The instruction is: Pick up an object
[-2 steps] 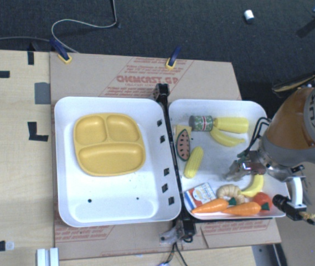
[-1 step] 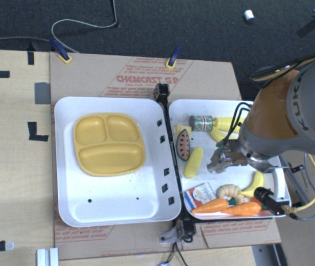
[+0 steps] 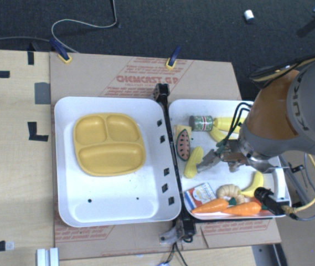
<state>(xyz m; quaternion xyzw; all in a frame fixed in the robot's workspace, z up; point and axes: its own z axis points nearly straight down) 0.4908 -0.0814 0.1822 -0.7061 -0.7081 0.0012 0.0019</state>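
The gripper (image 3: pixel 206 162) hangs low over the middle of the right bin (image 3: pixel 232 105), its two dark fingers (image 3: pixel 202 165) spread apart and pointing left. Nothing sits between them; the hand is released. The fingertips are just beside the upper end of a small yellow piece (image 3: pixel 192 162) that lies tilted on the bin floor, though whether they touch it cannot be told.

Left of that piece, against the bin's left wall, lies a watermelon slice (image 3: pixel 183 143), red with dark seeds and a green rind. Above the gripper, near the bin's far wall, a small can (image 3: pixel 202 123) lies on its side, and a yellow banana-like thing (image 3: pixel 221 127) touches its right end. Below the gripper, along the near wall, a printed packet (image 3: pixel 201 193) lies at the left, a carrot (image 3: pixel 225 206) stretches to the right of it, and a knobbly beige item (image 3: pixel 228 191) rests just above the carrot. Another yellow piece (image 3: pixel 254 183) curves up to the right of that, partly under the arm (image 3: pixel 279 118).

The left bin (image 3: pixel 63 165) holds a yellow tray (image 3: pixel 109 143) with three compartments, set toward its far side. Both bins rest on cardboard (image 3: pixel 91 76).
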